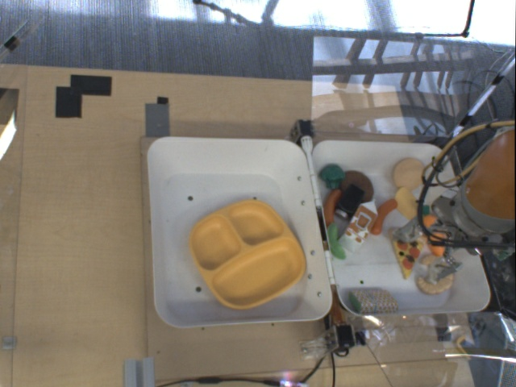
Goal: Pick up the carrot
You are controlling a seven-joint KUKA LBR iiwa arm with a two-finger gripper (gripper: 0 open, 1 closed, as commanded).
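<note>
Hovering over the right bin's (372, 266) near right corner, there's the gripper (438, 253), open or closed I cannot tell; farther back, against the left wall, lies the carrot (330, 206), well apart, green top pointing away.

Single fixed camera above table (72, 240), looking down at slant. Both white bins in frame: left bin (173, 297), right bin (476, 297). Moderate distance. Arm (492, 188) enters from view's right.
</note>
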